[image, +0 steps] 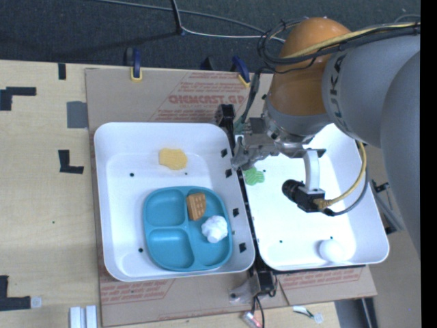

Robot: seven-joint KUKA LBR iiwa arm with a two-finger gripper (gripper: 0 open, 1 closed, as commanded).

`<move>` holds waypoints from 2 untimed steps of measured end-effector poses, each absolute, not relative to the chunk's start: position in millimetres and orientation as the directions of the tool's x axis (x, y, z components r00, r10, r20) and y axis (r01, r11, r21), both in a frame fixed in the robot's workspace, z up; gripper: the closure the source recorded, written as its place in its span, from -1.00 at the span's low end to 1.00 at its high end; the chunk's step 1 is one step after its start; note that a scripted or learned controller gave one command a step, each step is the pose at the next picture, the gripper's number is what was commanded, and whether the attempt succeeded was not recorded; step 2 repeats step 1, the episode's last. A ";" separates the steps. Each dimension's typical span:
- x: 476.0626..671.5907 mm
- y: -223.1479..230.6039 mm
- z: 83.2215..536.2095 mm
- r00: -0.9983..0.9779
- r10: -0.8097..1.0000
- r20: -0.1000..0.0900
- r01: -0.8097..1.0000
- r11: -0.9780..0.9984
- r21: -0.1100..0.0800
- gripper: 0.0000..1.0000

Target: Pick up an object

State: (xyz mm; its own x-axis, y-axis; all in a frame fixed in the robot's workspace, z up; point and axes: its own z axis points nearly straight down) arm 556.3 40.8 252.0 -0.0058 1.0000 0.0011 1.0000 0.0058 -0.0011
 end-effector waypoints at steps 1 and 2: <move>563.0 96.6 234.4 -0.005 1.000 0.000 1.000 0.005 -0.002 1.00; 563.0 96.6 234.4 -0.005 1.000 0.000 1.000 0.005 -0.002 1.00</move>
